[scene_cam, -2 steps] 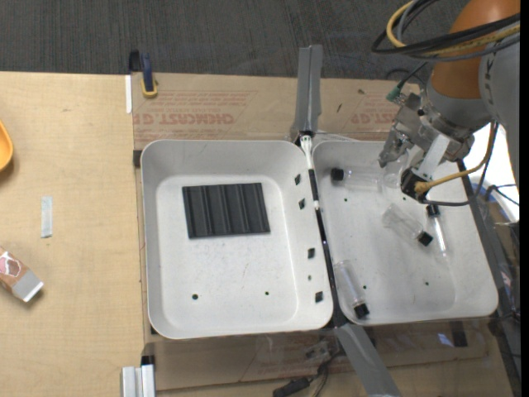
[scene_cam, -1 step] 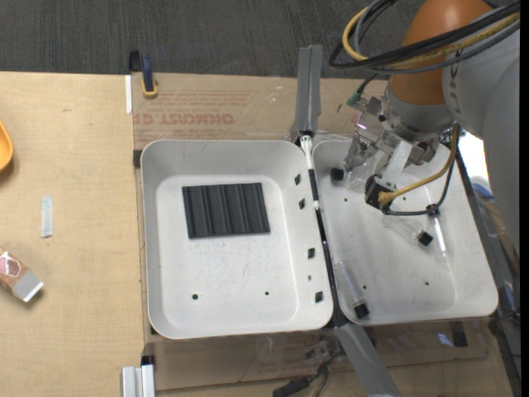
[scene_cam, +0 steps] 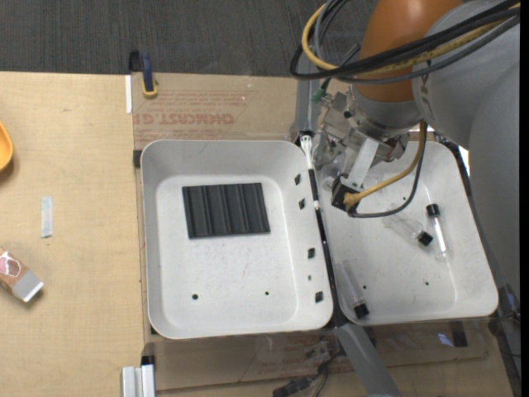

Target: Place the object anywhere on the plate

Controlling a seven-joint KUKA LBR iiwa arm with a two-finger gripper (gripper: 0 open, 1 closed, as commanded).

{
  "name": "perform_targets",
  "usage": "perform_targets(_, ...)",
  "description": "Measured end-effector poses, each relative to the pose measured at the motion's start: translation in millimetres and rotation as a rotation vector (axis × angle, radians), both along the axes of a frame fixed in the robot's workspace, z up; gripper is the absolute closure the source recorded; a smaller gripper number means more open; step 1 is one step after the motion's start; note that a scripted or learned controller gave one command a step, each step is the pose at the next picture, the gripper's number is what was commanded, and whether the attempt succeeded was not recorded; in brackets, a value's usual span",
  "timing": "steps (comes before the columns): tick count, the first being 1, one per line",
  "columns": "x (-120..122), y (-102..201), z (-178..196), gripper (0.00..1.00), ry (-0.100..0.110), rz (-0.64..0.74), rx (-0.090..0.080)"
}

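two shallow white bins side by side. nearest, in the right bin point(scene_cam: 463, 292), close to its near left corner, a clear tube point(scene_cam: 349, 281) with a black tip, lying at a slant on the bin floor. farther back in the same bin, toward its right side, a second clear tube point(scene_cam: 439, 236) with a black cap at the far end and a small black piece point(scene_cam: 425, 239) touching its flank. both tubes well apart from the plate. in the left bin point(scene_cam: 165, 251), a dark ribbed plate point(scene_cam: 226, 209), flat, in the far half. four small black clips point(scene_cam: 311, 253) spaced along that bin's right wall. over the far left corner of the right bin, just beside the divide, the gripper point(scene_cam: 340, 151), tucked under the wrist. spread or pressed together: not to be made out from this angle.

around the bins, a tan bench point(scene_cam: 74, 139). on its left part, near to far: a red-and-white packet point(scene_cam: 18, 275), a small grey strip point(scene_cam: 46, 217), an orange edge point(scene_cam: 3, 147) cut by the frame. behind the left bin, brown cardboard point(scene_cam: 215, 110) with mirrored print, and a blue clamp point(scene_cam: 145, 71). beyond, dark carpet point(scene_cam: 165, 15).

count: two bins, two tubes, one plate, four clips, one gripper.
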State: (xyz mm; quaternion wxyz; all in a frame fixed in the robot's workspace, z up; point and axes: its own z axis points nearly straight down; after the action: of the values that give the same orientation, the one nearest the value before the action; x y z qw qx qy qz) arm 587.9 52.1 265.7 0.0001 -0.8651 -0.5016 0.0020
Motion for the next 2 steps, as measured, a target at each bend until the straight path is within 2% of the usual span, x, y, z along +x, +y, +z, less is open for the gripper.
perform_targets(1, 2, 78, 8, 1.0, 0.001, 0.025, -0.001)
perform_targets(2, -32, 150, -24, 1.0, 0.002, 0.179, -0.001)
